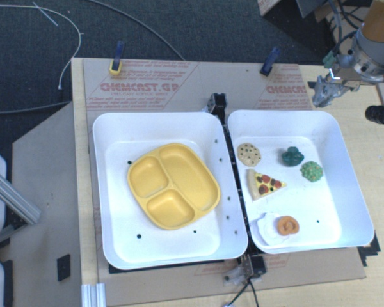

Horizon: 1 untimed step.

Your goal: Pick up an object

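Nearest the camera, at the bottom of the view, two shallow white bins sit side by side on a brown board. Low in the right bin, a small round orange ring-shaped piece lies on a white scrap in the near corner. Just beyond it, toward the divider, a toy pizza slice lies flat. Farther up sits a tan cookie with dark chips, close to the left wall of that bin. To its right are two green pieces near each other: a lighter green clump and, just beyond it, a darker green one. The left bin holds a yellow tray with three compartments, lying tilted across the bin's middle. Beyond both bins, two blue clamps grip the board's far edge. My gripper hangs at the far right, past the right bin's back rim, above the board and apart from every item. Whether my jaws are open or closed, I cannot tell from this angle; nothing is visibly between them.
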Each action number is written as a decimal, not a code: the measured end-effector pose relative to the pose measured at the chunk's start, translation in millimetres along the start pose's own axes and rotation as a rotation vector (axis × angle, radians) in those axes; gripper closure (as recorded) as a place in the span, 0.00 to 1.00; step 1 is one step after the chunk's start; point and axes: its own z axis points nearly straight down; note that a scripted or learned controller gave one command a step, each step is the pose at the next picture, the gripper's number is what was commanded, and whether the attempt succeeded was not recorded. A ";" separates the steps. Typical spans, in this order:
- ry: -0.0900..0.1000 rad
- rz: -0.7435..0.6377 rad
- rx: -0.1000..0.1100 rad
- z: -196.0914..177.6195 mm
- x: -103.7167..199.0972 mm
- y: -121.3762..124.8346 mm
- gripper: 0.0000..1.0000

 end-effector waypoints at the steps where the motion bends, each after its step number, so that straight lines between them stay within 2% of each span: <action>1: 0.004 -0.003 0.010 14.8 47.9 -25.1 1.00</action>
